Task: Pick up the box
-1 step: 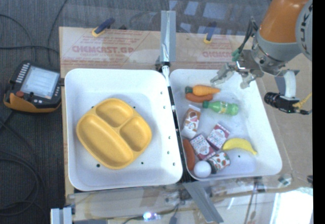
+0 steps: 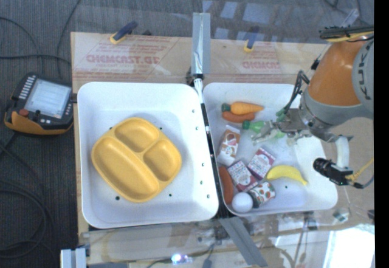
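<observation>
right bin (image 2: 316,200), that's where the action is. two small dark red boxes lie flat side by side near the middle of it: the dark red box (image 2: 239,174) with a pale label panel on top, and the second red box (image 2: 261,162) just beside it on the right, turned at an angle, also with a light panel. a taller white-and-red carton (image 2: 229,145) sits just above them by the bin's left wall. which of these is the target, can't tell.

the gripper (image 2: 275,130) hangs over the upper middle of that bin, above and to the right of the boxes, apart from them, nothing seen held. whether the claw is wide or narrow, can't tell, it's a tangle of grey metal from here.

crowded around: a banana (image 2: 287,174) just right of the second red box, a strawberry-printed pack (image 2: 262,192) just below the boxes, a white egg (image 2: 242,202) beside it, a brown sausage (image 2: 226,183) touching the dark red box's left edge. up top, a carrot (image 2: 244,107), with a green piece (image 2: 255,125) close under the gripper.

left bin (image 2: 97,206) holds a yellow divided plate (image 2: 137,157).

both bins rest on a pale wooden board (image 2: 152,57) with clamps at its far edge. grey carpet (image 2: 36,11) around, loose cables, and a control pendant (image 2: 39,103) lying on the floor at left.
</observation>
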